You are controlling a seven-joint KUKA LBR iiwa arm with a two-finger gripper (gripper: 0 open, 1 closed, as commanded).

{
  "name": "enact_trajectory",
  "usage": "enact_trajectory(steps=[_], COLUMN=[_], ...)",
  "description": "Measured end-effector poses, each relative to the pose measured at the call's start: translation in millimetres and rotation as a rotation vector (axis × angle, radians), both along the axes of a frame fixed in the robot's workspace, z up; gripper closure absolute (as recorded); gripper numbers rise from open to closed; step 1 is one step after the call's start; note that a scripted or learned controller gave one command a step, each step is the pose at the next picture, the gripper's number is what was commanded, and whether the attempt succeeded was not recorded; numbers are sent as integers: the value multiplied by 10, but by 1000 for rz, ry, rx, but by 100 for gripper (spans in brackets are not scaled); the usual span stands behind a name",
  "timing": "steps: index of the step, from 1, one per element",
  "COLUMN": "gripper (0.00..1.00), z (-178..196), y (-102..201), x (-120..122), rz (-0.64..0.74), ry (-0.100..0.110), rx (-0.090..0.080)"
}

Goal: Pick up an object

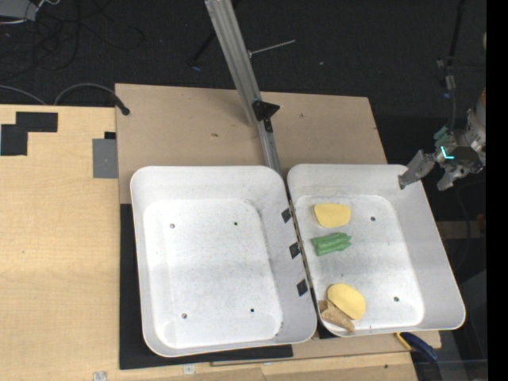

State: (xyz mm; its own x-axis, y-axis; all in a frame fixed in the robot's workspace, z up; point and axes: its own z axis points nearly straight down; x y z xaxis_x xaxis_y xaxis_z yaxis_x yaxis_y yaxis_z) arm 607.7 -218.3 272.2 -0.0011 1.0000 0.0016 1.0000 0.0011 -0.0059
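Tool at 3 o'clock, beyond the right bin.
Fingers spread apart, gripping nothing, touching nothing; hangs off the bin's 1 o'clock corner.

The hand hangs at the far right, its two fingers spread apart. They seem to grip nothing.

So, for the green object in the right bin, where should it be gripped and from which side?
Grip the green object across its narrow middle, coming straight down from above. It lies flat and elongated, running left to right, apart from the yellow pieces, so fingers would probably fit on its near and far sides.
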Motion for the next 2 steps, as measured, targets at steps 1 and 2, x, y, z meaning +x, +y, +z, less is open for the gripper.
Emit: enact_trajectory(steps=[1, 2], gripper=[0, 0], z=[23, -442], y=[3, 81], x=[8, -16], rz=[3, 3], ry=[-3, 1], rx=[-2, 1])
